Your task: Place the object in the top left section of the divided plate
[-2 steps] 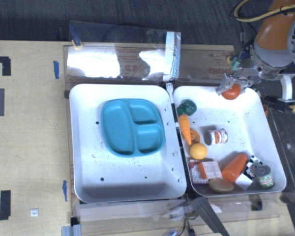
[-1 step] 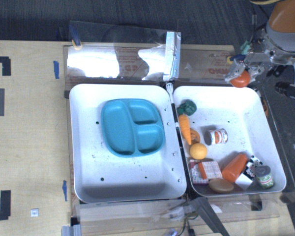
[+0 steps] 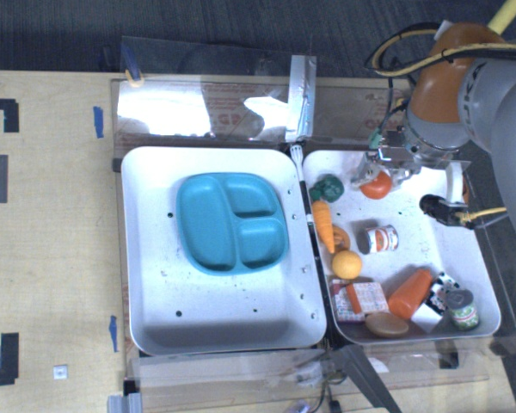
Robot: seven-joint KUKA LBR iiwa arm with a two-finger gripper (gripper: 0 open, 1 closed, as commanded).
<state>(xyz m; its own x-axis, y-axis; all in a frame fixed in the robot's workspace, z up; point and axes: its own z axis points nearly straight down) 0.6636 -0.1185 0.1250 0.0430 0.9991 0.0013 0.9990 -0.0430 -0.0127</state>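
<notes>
**Arm poised over crowded bin**

The grey arm (image 3: 477,84) reaches into the right bin (image 3: 486,269); the blue divided plate (image 3: 232,222) sits in the left bin (image 3: 146,256). The gripper (image 3: 380,172) is clamped on a red-orange tomato (image 3: 377,186).

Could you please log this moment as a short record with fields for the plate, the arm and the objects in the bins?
left bin: holds the blue divided plate, all its sections bare
right bin: toy items, among them a carrot, an orange ball, a small can
gripper: over the top of the right bin, right at a red-orange object
grasp: cannot tell
task progress: nothing placed on the plate yet
</notes>
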